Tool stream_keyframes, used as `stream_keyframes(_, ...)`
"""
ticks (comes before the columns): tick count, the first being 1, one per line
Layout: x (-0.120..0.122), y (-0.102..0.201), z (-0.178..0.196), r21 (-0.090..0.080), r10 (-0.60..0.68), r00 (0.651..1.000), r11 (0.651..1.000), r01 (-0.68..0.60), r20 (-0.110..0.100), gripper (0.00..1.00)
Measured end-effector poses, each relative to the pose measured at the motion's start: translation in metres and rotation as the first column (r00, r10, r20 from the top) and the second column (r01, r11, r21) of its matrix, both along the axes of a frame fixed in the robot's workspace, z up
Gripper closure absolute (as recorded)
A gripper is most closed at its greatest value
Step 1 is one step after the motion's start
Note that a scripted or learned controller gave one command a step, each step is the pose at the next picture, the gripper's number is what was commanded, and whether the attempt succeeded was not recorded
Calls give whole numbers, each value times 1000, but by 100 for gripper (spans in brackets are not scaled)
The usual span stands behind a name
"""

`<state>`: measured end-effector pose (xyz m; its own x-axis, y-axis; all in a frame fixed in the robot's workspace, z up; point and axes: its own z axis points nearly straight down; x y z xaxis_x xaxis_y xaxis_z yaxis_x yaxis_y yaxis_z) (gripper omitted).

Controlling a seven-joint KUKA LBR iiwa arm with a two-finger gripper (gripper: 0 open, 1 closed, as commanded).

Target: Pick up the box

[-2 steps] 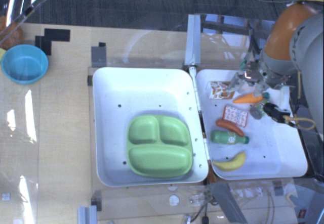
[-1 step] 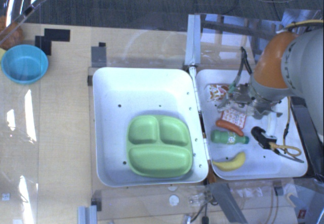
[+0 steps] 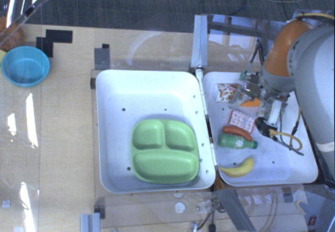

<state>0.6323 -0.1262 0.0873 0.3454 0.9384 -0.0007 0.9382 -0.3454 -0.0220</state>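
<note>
Looking down at the worktop (image 3: pixel 63 136), I'm seeing the arm (image 3: pixel 314 68) reaching into the right bin (image 3: pixel 293 173) with the pincer (image 3: pixel 250 92) hanging low near the back. Can't tell how far open it is or whether it's got anything, too cluttered there. The box (image 3: pixel 241 119), red and white patterned, is lying flat mid-bin, just beside the pincer. A sausage (image 3: pixel 237 131), green bottle (image 3: pixel 236 142) and banana (image 3: pixel 237 167) are sitting in front of it. The left bin (image 3: pixel 115 95) is carrying a green tray (image 3: pixel 165 150).
</note>
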Motion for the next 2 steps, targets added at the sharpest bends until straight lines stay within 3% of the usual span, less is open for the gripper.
stream_keyframes(1,-54,40,2,-9,328,944,945,-328,30,0)
stream_keyframes(2,-52,41,13,-10,331,943,944,-330,36,100)
